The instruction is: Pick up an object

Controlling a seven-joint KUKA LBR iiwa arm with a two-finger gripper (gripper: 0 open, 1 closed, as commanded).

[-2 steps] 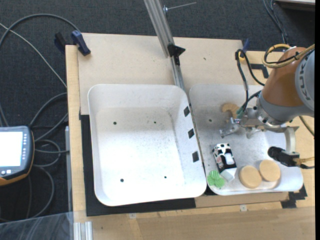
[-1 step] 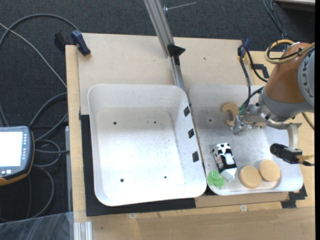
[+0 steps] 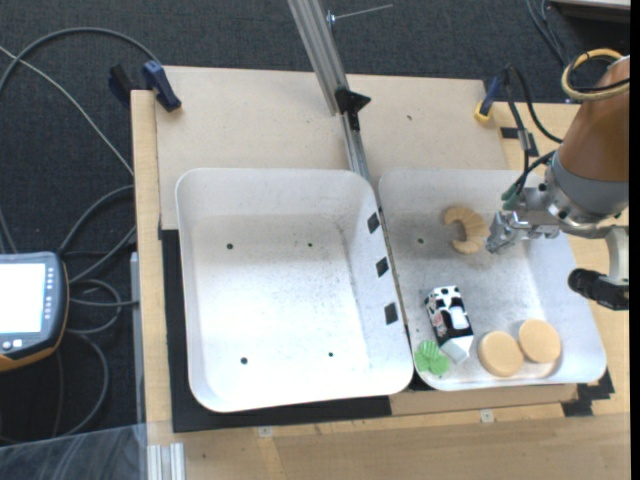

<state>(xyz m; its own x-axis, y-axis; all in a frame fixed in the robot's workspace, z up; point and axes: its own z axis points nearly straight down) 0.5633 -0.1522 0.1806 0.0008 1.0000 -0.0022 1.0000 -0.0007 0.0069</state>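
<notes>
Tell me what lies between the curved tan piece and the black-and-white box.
Camera view: bare speckled floor of the right bin separates the curved tan piece from the black-and-white box.

light: bright, even, overhead | shadows: soft, faint | glare: none | focus: slightly soft

Bins [image 3: 270, 288] showing white, black-speckled; discs [image 3: 520, 348] showing tan; carton [image 3: 449, 319] showing black-and-white; arm [image 3: 597, 148] showing orange band over grey.

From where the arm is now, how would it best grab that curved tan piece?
Probably from straight above, pinching across one arm of the curved tan piece. It lies flat in the right bin, its arch is narrow enough to straddle, and the gripper is just to its right.
</notes>
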